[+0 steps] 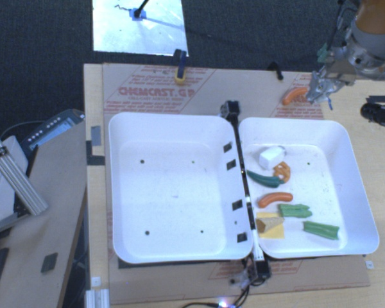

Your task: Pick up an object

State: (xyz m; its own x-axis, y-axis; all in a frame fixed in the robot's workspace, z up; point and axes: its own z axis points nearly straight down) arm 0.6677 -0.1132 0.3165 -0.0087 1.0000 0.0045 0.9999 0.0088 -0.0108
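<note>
the gripper (321,92) is hanging past the far rim of the right bin (354,165), over the printed brown sheet (199,82) that is covering the bench. whether it is open or closed on anything cannot be told from this slant. a small orange piece (295,96) is showing right at its tip, on the side toward the left bin; it is touching or nearly touching the tool, but it is not clear whether the piece is being gripped or is lying on the sheet beside it.

above the gripper the grey arm (372,43) is leaning in from the right, with its orange band (377,13) sitting just over the wrist and the tool pointing down and a little leftward.

nearest the gripper inside the right bin, a white block (270,156) is lying close to the far wall, with an orange curled piece (282,170) just beside it. a dark green curved piece (264,179) is resting next to those, against the inner wall. further from the tool an orange-red sausage shape (274,199) is lying near a bright green piece (294,210). beyond them a yellow wedge (270,226) is sitting by the inner wall, and another green piece (321,230) is lying farthest from the gripper, toward the front rim.

the left bin (173,119) is standing alongside, touching the right one at a seam where black clips (231,165) are sitting.
</note>
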